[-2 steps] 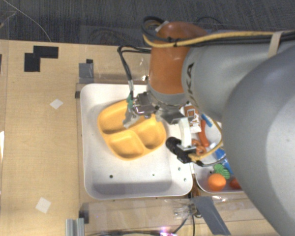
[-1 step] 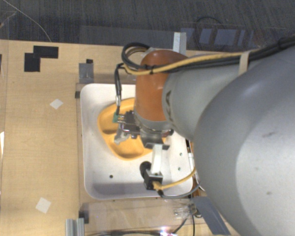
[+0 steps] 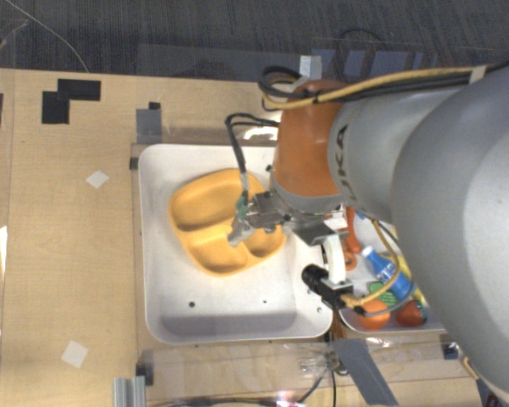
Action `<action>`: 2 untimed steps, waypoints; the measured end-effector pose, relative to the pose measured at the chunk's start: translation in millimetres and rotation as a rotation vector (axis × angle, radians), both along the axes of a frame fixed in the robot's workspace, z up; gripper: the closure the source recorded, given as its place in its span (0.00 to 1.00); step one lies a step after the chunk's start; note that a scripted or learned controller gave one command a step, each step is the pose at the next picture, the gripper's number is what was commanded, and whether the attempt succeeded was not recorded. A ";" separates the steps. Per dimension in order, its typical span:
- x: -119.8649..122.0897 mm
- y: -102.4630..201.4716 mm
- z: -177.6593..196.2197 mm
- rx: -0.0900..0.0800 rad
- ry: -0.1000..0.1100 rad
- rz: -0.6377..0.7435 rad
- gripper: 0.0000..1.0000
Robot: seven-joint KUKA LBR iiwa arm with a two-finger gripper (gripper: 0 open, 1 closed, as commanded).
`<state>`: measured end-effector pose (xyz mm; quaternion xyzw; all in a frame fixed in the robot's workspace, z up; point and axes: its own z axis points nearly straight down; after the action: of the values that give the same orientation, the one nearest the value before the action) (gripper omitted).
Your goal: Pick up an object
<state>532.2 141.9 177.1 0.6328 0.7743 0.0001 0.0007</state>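
Under the wrist, the gripper sits low over the yellow dish in the left bin; whether anything is pinched I cannot tell. Its smooth curved wall just beside could slide away from a closing grip, and the toys in the bin beyond lie far off

You're looking at a light wood desk with black squares stuck near its far edge, dark grey carpet floor beyond it, and clear sheet glare at left.
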 end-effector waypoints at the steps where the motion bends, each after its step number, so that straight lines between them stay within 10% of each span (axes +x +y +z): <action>1: -42.8 73.2 -55.9 0.010 -0.009 -0.106 0.00; 2: -41.7 5.6 -66.9 0.023 0.006 -0.142 0.00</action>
<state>490.5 147.5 110.2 0.6860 0.7275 0.0072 -0.0089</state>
